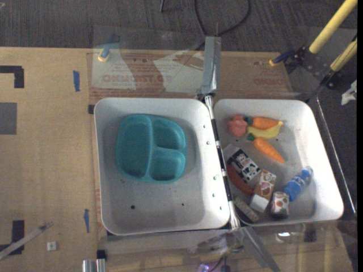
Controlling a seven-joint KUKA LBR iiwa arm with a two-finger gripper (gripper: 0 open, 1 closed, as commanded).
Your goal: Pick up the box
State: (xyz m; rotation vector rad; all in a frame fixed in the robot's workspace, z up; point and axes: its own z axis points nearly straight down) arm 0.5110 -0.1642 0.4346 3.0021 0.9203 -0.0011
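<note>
Closest to the lens is the near rim of the two bins, so starting there and going big to small: the left bin point(108, 169) has just a teal divided plate point(150, 148) lying flat toward its far left. The right bin point(323, 152) has all the small stuff bunched on its left half, against the wall shared with the other bin. Looks dumped in rather than arranged, since nothing lines up. The box point(265, 185) I'd go for is the brownish-and-white one lying tilted near the front of that pile. It's just beside a black-and-white patterned carton point(244, 166) and touching or nearly touching a smaller printed carton point(279, 204). That crowding is the annoying part: my guess is a grab from above could catch a neighbour. A blue bottle point(298, 183) lies just to its right, and an orange carrot point(267, 149) and a yellow banana point(265, 131) sit farther back. As for the claw [apart or together] and the arm's pose, I honestly can't tell from this shot. I'd say the pick hasn't started.
</note>
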